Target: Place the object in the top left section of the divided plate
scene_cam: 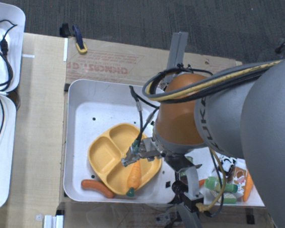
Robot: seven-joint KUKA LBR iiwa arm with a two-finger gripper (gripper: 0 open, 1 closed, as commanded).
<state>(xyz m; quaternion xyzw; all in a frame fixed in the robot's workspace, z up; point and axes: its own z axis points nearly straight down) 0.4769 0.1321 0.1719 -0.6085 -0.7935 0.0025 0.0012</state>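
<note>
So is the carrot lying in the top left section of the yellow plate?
No, the carrot lies across the lower right rim of the plate, near the gripper.

Fixed above the table point(40, 125), looking down at a slant on both white bins point(75, 129); close enough that the arm point(243, 116) crowds the right.

I see the yellow plastic divided plate point(111, 156) in the white bin point(75, 129), gripper point(134, 155) over its right side. Orange toy carrot point(134, 176) on plate's front-right edge; red-orange toy sausage point(97, 186) just in front-left of plate.
</note>
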